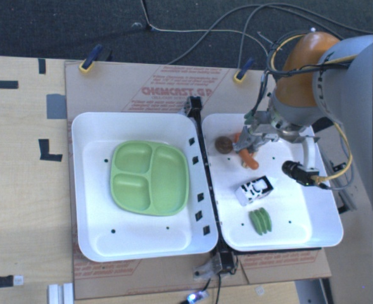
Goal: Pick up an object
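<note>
Two shallow white bins side by side on cardboard-covered bench. Left bin (85, 170): green divided plate (150, 177) lying flat near centre. Right bin (300, 227): small brown round object (223, 145) near upper left corner, orange carrot-like piece (251, 161) just to its right, black-and-white box (254, 190) near middle, green ridged item (260, 221) just below box, apart from it. Grey arm with orange band (306, 68) reaching in from right, wrist over upper part of right bin. Gripper (246, 145) low above bin floor, between brown object and orange piece, overlapping top of orange piece. Cannot tell from this angle whether anything is clamped. Black cables trailing over dark floor behind bench.
</note>
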Controlling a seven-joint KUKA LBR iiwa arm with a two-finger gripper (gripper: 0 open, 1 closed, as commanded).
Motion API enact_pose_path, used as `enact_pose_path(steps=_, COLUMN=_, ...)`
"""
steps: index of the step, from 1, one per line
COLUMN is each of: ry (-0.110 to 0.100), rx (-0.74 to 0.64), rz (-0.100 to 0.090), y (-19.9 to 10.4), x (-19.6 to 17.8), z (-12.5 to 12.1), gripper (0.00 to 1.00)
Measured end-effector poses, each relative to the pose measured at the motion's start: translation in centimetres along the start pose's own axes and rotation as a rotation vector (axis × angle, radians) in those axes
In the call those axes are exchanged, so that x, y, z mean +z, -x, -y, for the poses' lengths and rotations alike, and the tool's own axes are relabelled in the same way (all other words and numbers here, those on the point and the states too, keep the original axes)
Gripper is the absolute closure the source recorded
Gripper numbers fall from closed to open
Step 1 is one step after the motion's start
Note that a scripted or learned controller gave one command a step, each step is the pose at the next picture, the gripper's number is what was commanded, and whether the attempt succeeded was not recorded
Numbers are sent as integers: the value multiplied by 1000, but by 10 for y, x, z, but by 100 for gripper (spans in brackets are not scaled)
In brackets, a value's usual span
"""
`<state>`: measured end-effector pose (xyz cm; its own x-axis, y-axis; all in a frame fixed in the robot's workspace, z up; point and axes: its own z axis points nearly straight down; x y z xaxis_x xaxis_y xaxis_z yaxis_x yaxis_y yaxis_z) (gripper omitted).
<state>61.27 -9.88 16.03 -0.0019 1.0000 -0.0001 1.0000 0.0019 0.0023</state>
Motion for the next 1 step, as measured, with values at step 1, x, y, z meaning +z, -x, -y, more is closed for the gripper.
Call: enact_pose_path(steps=1, ry=-1, rx=1, rz=1, y=8, x=-45, z=1, gripper=100)
